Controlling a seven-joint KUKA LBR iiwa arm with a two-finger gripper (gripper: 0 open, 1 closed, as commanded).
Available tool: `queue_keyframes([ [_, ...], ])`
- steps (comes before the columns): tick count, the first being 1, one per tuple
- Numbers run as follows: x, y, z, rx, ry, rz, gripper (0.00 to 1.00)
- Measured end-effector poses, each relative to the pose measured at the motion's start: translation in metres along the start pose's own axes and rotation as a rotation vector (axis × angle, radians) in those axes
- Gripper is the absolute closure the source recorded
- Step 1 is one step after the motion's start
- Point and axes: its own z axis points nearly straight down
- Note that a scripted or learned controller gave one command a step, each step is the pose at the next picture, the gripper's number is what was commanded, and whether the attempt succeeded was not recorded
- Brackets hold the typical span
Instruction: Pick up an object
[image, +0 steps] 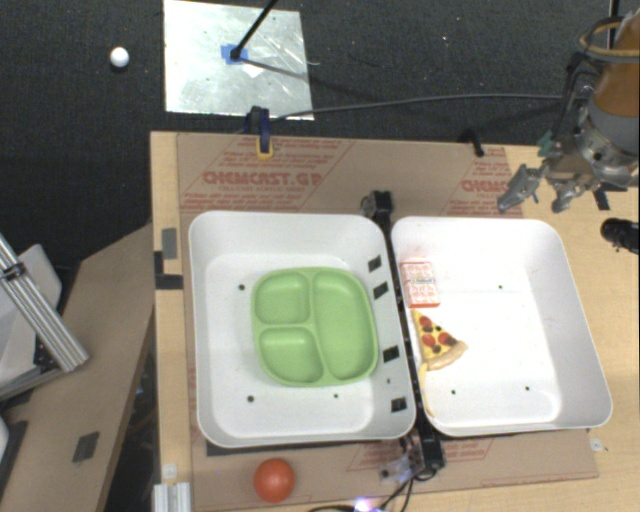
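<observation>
In the right bin (560, 300) a pizza slice (438, 343) lies against the left wall, with a small red-and-white packet (419, 283) just above it. A green divided plate (313, 325) sits in the left bin (220, 290). My gripper (540, 194) hangs at the upper right, above the right bin's far rim. Its fingers are spread apart, open, with nothing between them. It is well away from the pizza slice and the packet.
An orange ball (273, 479) rests on the bench in front of the left bin. A blue clamp (259, 124) and a shiny sheet (235, 60) lie at the back. A white ball (120, 57) sits far left on the dark floor.
</observation>
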Motion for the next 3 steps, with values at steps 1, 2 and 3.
queue_keyframes([
  [1,0.0,0.002,-0.008,-0.012,-0.002,-0.002,0.0],
  [2,0.0,-0.001,0.054,-0.007,-0.002,-0.001,0.0],
  [3,-0.008,-0.001,0.099,-0.01,-0.002,0.0,0.0],
])
